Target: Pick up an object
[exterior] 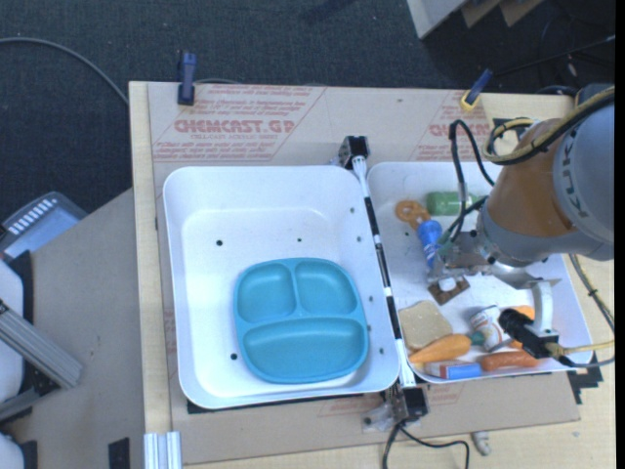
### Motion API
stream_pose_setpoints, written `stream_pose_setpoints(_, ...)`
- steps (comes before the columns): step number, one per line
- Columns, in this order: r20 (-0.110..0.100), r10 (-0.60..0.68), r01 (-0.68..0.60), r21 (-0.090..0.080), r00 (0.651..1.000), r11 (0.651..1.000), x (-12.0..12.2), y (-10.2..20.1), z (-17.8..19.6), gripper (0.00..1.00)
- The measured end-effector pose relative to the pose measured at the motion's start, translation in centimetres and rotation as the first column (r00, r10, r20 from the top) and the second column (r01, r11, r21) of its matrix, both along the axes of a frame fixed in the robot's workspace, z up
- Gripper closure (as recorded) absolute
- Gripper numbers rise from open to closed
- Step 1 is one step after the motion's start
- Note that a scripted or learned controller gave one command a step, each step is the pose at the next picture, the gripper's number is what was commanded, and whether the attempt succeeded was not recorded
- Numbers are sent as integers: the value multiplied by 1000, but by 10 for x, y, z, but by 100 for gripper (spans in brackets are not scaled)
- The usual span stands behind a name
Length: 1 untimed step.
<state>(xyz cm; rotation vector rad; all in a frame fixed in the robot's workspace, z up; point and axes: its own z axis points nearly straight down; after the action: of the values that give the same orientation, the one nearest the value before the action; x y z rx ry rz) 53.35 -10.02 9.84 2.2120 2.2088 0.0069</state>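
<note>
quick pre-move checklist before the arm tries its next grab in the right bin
1. End effector over the right bin: ok, it sits near the bin's middle.
2. Objects within reach: ok, a blue bottle lies just beside it, with a tan slice and a carrot nearer the front.
3. Anything held between the fingers: cannot tell, the wrist hides them.
4. Front-corner clutter: not ok, items crowd together there.
5. Left bin contents: ok, the blue divided plate lies flat.
</note>
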Motion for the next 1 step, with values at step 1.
stream_pose_setpoints(1, -12, 3, -3, 8, 1000, 1000, 38, 41, 87, 100)
